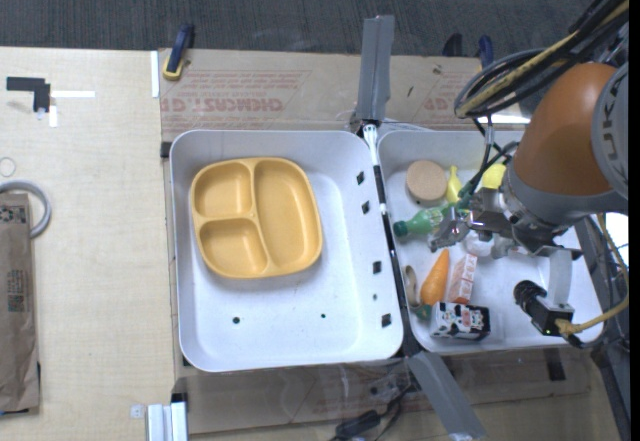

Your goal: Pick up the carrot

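Note:
The carrot is orange and lies nearly upright in the right bin, near its left-middle. My gripper hangs just above and to the right of the carrot's upper end, under the arm's orange band. A green bottle-like object lies just left of the gripper. The carrot rests on the bin floor, apart from the gripper.
The left bin holds a yellow divided plate. In the right bin lie a tan round lid, a yellow item, a red-and-white packet beside the carrot and a black-and-white carton at the front.

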